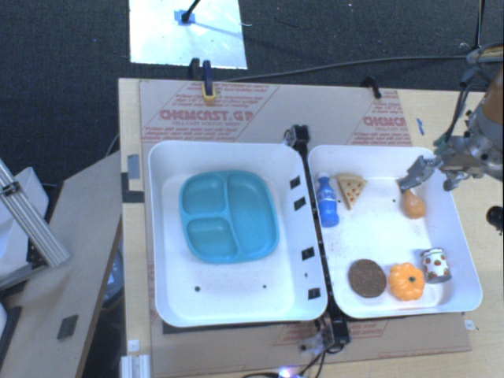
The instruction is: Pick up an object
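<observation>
Left bin [169,235]: blue divided plate [228,216]. Right bin [461,235], left to right: blue bottle [326,202], pizza slice [351,189], brown cookie [367,278], pumpkin [406,281], orange lump [413,204], spotted cup [435,265]. Gripper [431,173] at right edge, mid-height of frame, jaws spread, pinching nothing. Likeliest target, as a guess: orange lump, just below-left of jaws, nearly under left finger, roundish, no clear long axis.

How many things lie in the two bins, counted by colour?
Blue: 2, divided plate, bottle
Orange: 2, pumpkin, small orange object
Brown: 1, round cookie
Tan: 1, pizza slice
White, spotted: 1, small cup
Total: 7
</observation>
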`<state>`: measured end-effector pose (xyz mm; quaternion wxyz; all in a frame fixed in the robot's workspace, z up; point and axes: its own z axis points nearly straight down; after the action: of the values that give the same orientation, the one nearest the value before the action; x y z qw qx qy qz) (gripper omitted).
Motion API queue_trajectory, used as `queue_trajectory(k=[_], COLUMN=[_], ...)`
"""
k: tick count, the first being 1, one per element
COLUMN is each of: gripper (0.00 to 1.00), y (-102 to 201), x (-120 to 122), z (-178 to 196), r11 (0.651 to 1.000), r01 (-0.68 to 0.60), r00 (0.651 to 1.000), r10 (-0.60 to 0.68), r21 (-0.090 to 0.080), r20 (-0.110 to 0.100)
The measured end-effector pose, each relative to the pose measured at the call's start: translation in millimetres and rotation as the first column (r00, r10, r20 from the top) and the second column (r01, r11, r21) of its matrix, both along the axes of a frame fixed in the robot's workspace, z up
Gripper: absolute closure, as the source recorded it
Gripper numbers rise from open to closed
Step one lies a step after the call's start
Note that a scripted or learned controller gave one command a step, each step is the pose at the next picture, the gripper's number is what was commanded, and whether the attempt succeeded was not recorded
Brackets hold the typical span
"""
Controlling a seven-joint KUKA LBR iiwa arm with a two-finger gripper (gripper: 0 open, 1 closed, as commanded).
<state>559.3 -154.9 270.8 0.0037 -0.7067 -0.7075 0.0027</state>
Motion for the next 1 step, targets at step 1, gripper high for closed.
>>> queue_trajectory(k=[1], gripper=[0.00], y=[0.4], x=[2.0], z=[6.2], r11=[1.000], r01=[-0.003], r00=[1.000], r10=[0.003], r21=[-0.002], r20=[0.011])
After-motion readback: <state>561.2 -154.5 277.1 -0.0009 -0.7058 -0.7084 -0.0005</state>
